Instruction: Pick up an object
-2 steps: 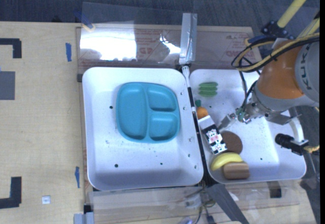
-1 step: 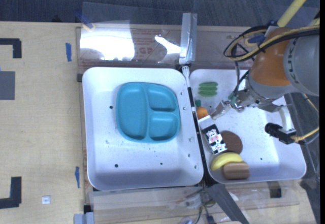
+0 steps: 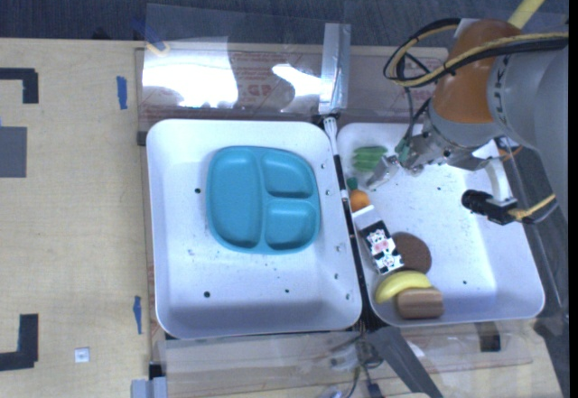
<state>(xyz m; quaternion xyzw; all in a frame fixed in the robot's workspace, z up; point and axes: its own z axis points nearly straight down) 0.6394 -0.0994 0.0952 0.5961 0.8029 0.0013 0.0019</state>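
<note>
- Pale wooden tabletop (image 3: 63, 234) carries two shallow white bins side by side; the left bin (image 3: 172, 288) holds a blue divided tray (image 3: 264, 199), and the right bin (image 3: 506, 279) has the arm reaching into its upper corner.
- Down in that corner the hand (image 3: 390, 167) sits low over the bin floor. From where I stand I cannot tell how it is set, nor see anything in it.
- Just beside the hand, towards the bin's back wall, lies a small green piece (image 3: 369, 156), the nearest thing to take. It looks light and probably soft or thin, so I'd judge it could slide or fold; a grip across its middle seems safest.
- Just below the hand, against the dividing wall, sits a small orange ball (image 3: 359, 200): round and smooth, likely to roll away from a pinch.
- Further off towards the bin's front edge are a black-and-white patterned block (image 3: 380, 245), a brown disc (image 3: 412, 251), a yellow banana-shaped toy (image 3: 403, 284) and a tan block (image 3: 420, 303), crowded close and touching in places.
</note>
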